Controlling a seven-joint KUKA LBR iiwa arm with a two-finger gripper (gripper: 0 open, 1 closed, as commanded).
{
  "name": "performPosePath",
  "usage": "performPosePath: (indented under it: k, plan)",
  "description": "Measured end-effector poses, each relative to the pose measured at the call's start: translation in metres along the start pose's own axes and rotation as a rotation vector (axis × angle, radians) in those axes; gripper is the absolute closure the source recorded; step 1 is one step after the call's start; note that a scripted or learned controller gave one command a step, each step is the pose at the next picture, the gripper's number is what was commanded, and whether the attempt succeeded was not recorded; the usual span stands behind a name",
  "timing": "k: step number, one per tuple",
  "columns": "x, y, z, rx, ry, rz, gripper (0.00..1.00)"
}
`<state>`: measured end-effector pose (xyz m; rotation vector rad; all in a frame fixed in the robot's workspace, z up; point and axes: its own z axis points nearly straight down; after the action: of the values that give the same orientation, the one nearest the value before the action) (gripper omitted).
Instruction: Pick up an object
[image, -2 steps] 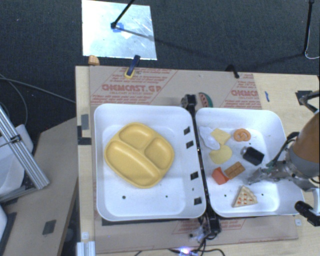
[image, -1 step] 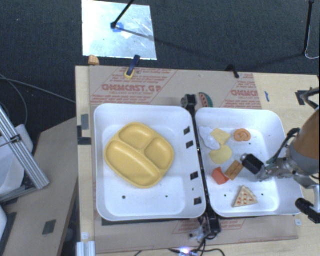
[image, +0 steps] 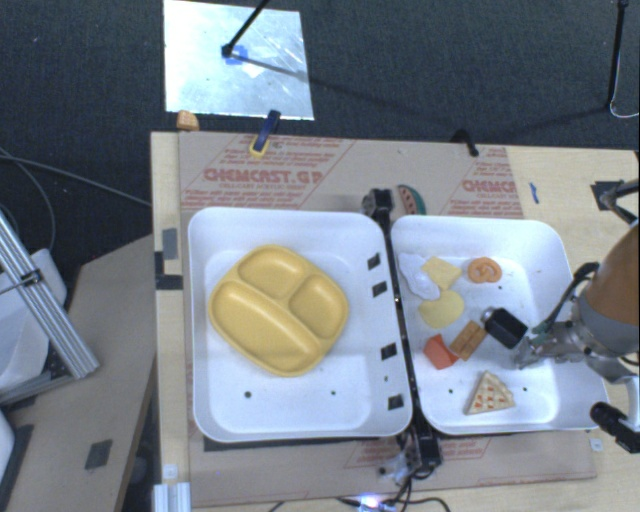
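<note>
The right bin (image: 545, 238) holds several toy foods: a white crumpled piece (image: 417, 275), a yellow wedge (image: 442, 271), an orange spiral (image: 485, 269), a pale yellow round piece (image: 441, 309), a brown cracker stick (image: 467, 340), a red chunk (image: 440, 352) and a triangular pizza slice (image: 489, 394). My gripper (image: 532, 352) is low over the bin's right half, to the right of the cracker stick and above the pizza slice. I see nothing held in it.
A yellow divided plate (image: 279, 308) lies in the left bin (image: 215, 400). Behind the bins, on the cardboard, are a green and red item (image: 411, 199) and a blue and yellow tool (image: 265, 133). The arm (image: 612, 305) fills the right bin's right edge.
</note>
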<state>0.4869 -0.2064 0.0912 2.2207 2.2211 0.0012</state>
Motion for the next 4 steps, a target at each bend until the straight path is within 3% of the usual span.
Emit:
performPosePath:
  k: [1,2,4]
  plan:
    - [0.000,0.000,-0.013,-0.002,-0.001,0.000,1.00]
    - [0.000,0.000,0.003,0.001,0.000,0.000,1.00]
    - [0.000,0.000,-0.007,0.000,0.000,0.000,1.00]
